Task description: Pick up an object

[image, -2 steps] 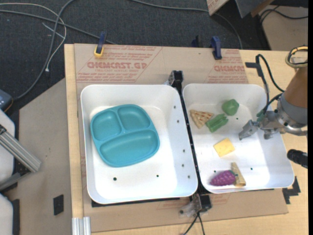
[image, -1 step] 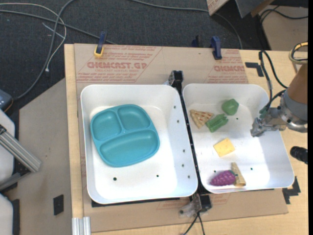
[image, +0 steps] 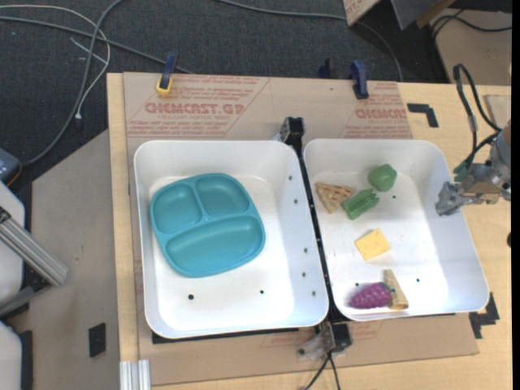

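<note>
the gripper (image: 449,199) hangs at the right edge of the right bin (image: 455,258), grasping nothing; whether it is released or clenched cannot be told. in that bin a green block (image: 382,176) and green stick (image: 360,204) lie near the back edge beside a waffle wedge (image: 333,195), a yellow cheese piece (image: 373,244) mid-bin, purple grapes (image: 370,296) at the front edge. the left bin (image: 162,157) carries a teal divided plate (image: 208,223).

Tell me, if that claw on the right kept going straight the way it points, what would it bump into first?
Probably the right bin's wall: the gripper hovers at that rim, pointing left and down. Height is unclear.
</note>
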Robot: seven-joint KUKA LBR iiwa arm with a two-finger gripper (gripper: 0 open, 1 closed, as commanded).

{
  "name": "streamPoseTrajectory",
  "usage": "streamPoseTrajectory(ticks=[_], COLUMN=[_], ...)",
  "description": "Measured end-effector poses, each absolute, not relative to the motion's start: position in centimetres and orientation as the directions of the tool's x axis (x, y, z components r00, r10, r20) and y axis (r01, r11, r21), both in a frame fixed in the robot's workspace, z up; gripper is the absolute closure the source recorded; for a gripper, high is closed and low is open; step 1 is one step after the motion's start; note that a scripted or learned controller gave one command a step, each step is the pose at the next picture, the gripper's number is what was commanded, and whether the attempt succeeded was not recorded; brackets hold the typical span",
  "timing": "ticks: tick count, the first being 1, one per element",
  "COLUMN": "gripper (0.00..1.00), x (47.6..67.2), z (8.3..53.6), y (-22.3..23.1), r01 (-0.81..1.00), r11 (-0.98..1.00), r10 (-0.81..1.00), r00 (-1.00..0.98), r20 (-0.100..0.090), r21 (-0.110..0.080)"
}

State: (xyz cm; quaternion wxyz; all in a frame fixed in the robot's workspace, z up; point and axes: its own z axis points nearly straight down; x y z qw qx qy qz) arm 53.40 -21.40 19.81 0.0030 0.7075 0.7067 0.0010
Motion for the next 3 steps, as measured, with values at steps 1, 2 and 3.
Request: streamPoseTrajectory(ticks=[1,2,3], gripper=[1.00,1.00,1.00], x=[54.0,54.1,54.8], z=[24.4,29.6,28.8], y=[-21.9,-21.9,-16.6], r01=[1.000,1.000,1.000], r11=[0.001,0.001,0.004], r10=[1.000,1.000,1.000], r00=[0.000,-0.001,-0.004], r20=[-0.003,-0.002,0.002], r21=[0.006,0.004,-0.001])
